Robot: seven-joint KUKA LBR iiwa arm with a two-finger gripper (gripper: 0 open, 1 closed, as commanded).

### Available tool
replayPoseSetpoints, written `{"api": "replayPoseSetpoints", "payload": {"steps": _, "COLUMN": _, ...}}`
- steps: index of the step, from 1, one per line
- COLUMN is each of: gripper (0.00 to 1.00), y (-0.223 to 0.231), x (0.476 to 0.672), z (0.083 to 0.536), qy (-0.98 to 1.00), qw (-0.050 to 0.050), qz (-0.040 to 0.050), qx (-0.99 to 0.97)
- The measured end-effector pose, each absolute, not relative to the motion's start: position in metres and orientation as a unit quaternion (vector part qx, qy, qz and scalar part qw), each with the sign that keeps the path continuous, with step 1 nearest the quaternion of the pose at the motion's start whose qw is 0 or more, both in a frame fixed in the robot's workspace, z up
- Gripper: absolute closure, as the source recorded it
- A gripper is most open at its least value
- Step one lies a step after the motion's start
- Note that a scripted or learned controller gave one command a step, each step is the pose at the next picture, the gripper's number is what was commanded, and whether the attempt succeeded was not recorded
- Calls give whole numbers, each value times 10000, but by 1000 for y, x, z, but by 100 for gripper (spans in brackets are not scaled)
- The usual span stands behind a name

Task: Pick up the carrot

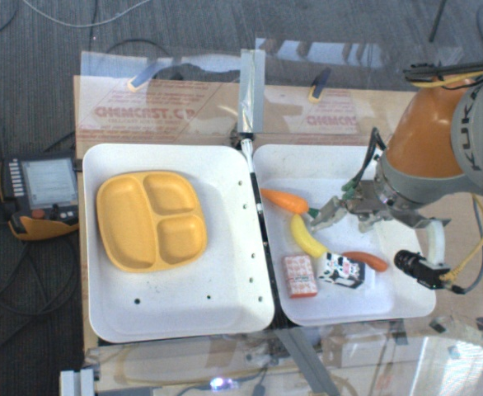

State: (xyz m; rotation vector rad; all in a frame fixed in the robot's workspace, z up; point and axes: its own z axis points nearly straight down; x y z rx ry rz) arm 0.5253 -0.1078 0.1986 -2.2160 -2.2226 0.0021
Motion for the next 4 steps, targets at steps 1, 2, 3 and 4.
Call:
{"api": "replayPoseSetpoints", "payload": {"steps": 1, "gripper": 0, "y": -78, "x": 595, "z": 182, "qy": -6845, "qw": 14, "qz": 13, "qx": -7290}}
{"api": "replayPoseSetpoints", "payload": {"steps": 2, "gripper": 0, "y": -100, "x": 620, "z": 93, "qy": -7167, "qw": 4, "qz": 6, "qx": -6974}}
{"api": "replayPoseSetpoints", "payload": {"steps": 3, "gripper": 100, "y": -100, "x": 620, "z": 103, "qy": -7165, "qw": 8, "qz": -4, "qx": -6976}}
{"api": "replayPoseSetpoints", "payload": {"steps": 4, "gripper": 100, "y": -42, "x": 575, "z": 182, "qy": -6541, "qw": 12, "qz": 18, "qx": -7564}}
